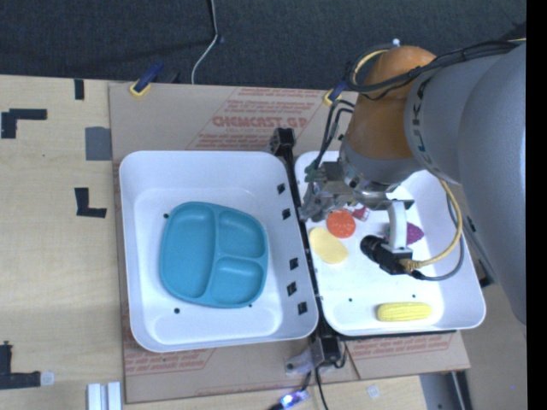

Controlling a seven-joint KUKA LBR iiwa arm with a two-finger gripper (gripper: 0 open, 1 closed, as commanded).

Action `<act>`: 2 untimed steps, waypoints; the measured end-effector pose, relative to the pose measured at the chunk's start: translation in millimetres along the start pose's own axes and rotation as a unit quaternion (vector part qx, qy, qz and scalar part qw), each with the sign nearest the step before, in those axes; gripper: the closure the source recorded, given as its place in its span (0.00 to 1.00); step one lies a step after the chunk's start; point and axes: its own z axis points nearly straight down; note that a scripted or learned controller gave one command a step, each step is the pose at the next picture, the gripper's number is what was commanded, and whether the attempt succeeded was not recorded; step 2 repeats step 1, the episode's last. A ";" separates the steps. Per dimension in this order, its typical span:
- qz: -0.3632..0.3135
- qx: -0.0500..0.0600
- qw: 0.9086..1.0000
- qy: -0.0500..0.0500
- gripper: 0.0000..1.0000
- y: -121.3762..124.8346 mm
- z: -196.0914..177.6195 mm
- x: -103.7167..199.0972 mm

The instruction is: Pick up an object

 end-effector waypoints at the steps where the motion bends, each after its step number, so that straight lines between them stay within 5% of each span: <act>1: -0.001 0.000 1.000 0.000 1.00 2.9 -16.1 56.2; 2: -0.001 0.000 1.000 0.000 1.00 2.9 -16.1 56.2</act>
